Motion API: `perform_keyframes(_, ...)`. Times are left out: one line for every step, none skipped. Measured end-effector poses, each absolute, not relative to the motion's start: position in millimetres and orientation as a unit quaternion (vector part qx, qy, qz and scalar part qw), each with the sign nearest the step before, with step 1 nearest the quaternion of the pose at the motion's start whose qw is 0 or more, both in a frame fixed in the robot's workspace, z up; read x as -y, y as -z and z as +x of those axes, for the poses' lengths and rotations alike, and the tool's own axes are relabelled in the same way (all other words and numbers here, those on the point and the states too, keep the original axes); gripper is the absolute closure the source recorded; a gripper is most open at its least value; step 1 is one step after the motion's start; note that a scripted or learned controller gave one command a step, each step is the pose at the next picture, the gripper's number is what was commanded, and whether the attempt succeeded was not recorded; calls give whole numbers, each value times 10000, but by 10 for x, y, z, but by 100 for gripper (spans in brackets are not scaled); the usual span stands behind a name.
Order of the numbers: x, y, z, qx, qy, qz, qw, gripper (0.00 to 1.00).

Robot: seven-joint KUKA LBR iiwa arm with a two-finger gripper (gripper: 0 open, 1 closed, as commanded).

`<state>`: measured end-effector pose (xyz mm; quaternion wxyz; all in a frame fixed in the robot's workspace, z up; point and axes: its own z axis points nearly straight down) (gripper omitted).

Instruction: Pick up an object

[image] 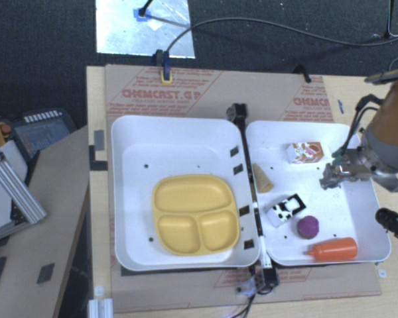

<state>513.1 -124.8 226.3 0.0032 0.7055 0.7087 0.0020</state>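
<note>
Tool (331, 175) hangs over the right bin (368, 207), near the surface's right edge; can't tell how open it is. Box (306, 152) sits just beside it, bottle (331, 249) toward the front edge.

A yellow divided tray (194, 214) is lying in the left bin (129, 144). In the right bin (278, 138), a snack box (306, 152), black-and-white cube (286, 209), purple ball (308, 226) and orange bottle (332, 249) are resting apart, while the hand (331, 175) is hovering near the box.
</note>
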Motion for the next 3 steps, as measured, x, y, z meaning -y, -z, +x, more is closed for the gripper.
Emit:
perform_keyframes(714, -2185, 5298, -7106, -16, 7036, 3, 100)
perform_keyframes(200, -2101, 5557, -7107, -16, 7035, 0, 100)
perform_keyframes(-262, -2035, 5787, -7105, -16, 7037, 3, 100)
